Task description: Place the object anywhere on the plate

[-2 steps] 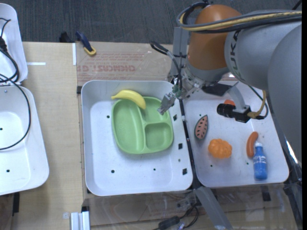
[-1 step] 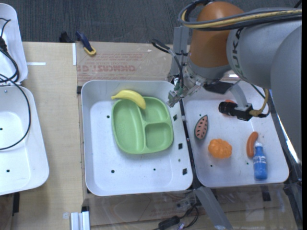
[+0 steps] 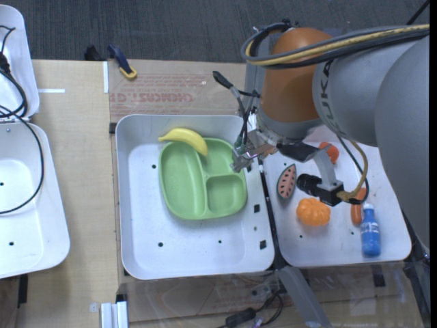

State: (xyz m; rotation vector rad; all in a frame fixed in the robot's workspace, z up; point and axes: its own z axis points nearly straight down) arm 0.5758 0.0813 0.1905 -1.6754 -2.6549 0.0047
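Arm: you see the grey arm point(image 3: 369, 80) reaching in from the right, its orange band point(image 3: 290, 74) sitting above the wrist, over the seam between the two bins.
Claw: your claw point(image 3: 242, 161) hangs at the right rim of the green plate, over its upper right corner — whether it is open or closed cannot be told from here, and nothing can be made out in it.
Plate: the green plate point(image 3: 198, 183) lies in the left bin point(image 3: 184, 251), divided into one long compartment on the left and smaller ones on the right.
Banana: your task's thing, the banana point(image 3: 186, 139), rests across the plate's upper rim, its curve arching over the top edge, partly on the plate and partly over the bin floor.
Right bin: the right bin point(image 3: 328, 248) holds a watermelon slice point(image 3: 286, 181), an orange fruit point(image 3: 313, 212) just below it, a blue bottle point(image 3: 369, 231) near the right side, and a small orange-red piece point(image 3: 356, 214) touching the bottle's top.
Bench: the bench point(image 3: 68, 115) carries both bins; a blue and yellow clamp point(image 3: 121, 63) lies at its far edge — well apart from the plate.
Left edge: a white unit point(image 3: 27, 203) with black cables point(image 3: 20, 108) stands at your left.
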